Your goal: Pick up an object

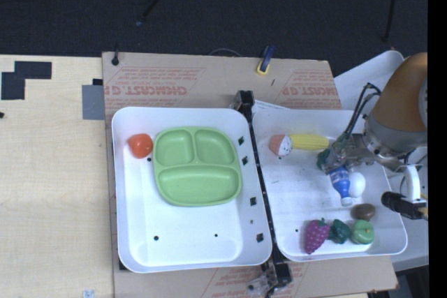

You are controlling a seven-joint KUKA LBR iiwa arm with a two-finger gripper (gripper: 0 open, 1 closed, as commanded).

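Observation:
The arm comes in from the right, and its gripper (333, 158) is low over the middle of the right bin (293, 199). A small blue bottle (341, 186) lies right under the gripper, touching or nearly touching it, with a white egg (357, 184) beside it. A yellow corn cob (309, 142) lies just left of the gripper, and a peach-and-white piece (280, 145) sits past the corn. Whether anything is held is hidden by the wrist.
Purple grapes (315, 236), a dark green item (339, 231), a green apple (362, 232) and a brown piece (362, 211) sit along the right bin's near edge. In the left bin (140, 227) are a green divided plate (196, 166) and an orange-red tomato (140, 145).

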